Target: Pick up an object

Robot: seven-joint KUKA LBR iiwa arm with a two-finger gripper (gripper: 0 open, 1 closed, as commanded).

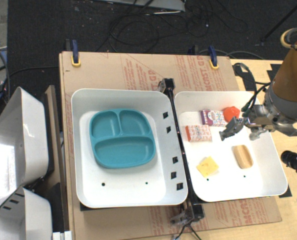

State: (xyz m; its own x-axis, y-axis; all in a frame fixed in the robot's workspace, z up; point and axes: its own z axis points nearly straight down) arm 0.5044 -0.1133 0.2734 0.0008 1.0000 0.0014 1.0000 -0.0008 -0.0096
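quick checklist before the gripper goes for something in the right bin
1. Gripper over the right bin: ok.
2. Nothing between the fingers: ok, they look bare.
3. Fingers open enough to grasp: cannot tell.
4. Targets lying apart: yellow cheese wedge and bread roll ok; purple box touches the orange piece: not ok.
5. Pink box clear of the bin wall: ok.
6. Teal divided plate out of the way in the left bin: ok.

Two bins are sitting side by side on the bench. A divided plate is lying in the left bin. In the right bin, two small packets are lying near the far left part (one just behind the other), a ball is touching the rear packet's right end, and a cheese wedge is sitting nearer the front, left of a bread roll. The gripper is hovering between the packets and the roll.
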